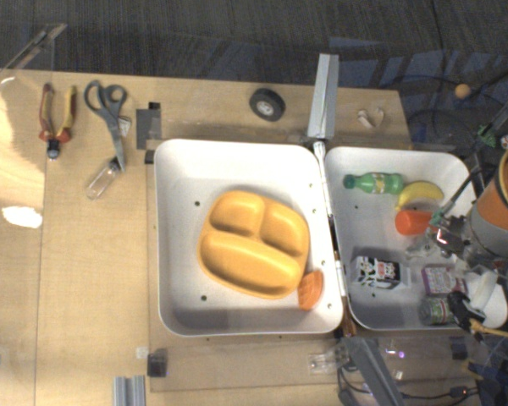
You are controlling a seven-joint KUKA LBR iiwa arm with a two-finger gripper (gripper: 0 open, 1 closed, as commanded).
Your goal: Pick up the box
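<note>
On the desk [68, 252] lie pliers [54, 118], scissors [110, 112] and a tape roll [267, 104]; the left bin [178, 176] holds a yellow tray [254, 244] with a carrot [311, 288] touching it; the right bin [356, 227] holds the box [378, 272] near its front left, a green bottle [373, 182], a banana [420, 194]; the jaws [444, 237] hang beside an orange cup [411, 222], their state impossible to tell.
</note>
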